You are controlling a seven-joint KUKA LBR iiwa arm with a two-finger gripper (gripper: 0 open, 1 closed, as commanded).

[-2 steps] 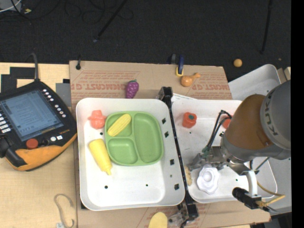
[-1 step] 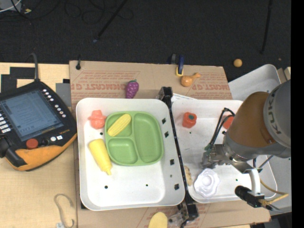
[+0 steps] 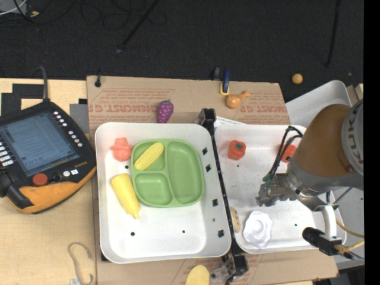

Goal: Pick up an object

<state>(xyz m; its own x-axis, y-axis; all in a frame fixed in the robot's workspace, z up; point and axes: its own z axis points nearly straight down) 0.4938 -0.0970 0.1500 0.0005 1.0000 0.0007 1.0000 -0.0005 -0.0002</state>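
Observation:
My gripper (image 3: pixel 268 196) hangs low in the right bin (image 3: pixel 279 136), over bare floor near its middle. Just below it lies a white crumpled object (image 3: pixel 258 229). A small orange-red vegetable with a green top (image 3: pixel 237 149) sits toward the bin's back left. A red object (image 3: pixel 289 152) is partly hidden behind the arm's cables. A tan biscuit-like piece (image 3: pixel 236 221) rests against the bin's left wall. I see nothing held in the gripper.
The left bin (image 3: pixel 160 242) holds a green divided plate (image 3: pixel 178 186) with a corn cob (image 3: pixel 148 155), a yellow bottle (image 3: pixel 126 194) and a pink toy (image 3: pixel 120 149). Purple grapes (image 3: pixel 165 110) and an orange gourd (image 3: pixel 236 99) lie behind the bins; a teach pendant (image 3: pixel 38 150) sits left.

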